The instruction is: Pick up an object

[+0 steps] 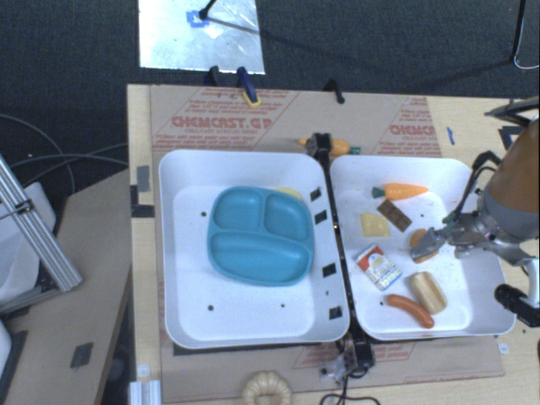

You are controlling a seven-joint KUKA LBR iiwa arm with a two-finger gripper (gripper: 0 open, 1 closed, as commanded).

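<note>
The right bin (485, 306) holds an orange carrot (405, 191), a dark brown bar (393, 215), a yellow wedge (374, 224), a red and white packet (380, 267), a tan bread roll (428, 291) and a red sausage (410, 310). My gripper (430, 243) hangs low over the middle of this bin, reaching in from the right. A small brown-orange piece (418, 239) lies right at its tip, touching or nearly touching it. The wrist hides whether that piece is gripped.
The left bin (190, 310) bears a blue divided plate (260, 234) with a pale yellow item (290, 193) at its far edge. A black divider with clips (331, 243) joins the bins. A yellow-orange toy (337, 148) lies behind them, a beige ring (268, 388) in front.
</note>
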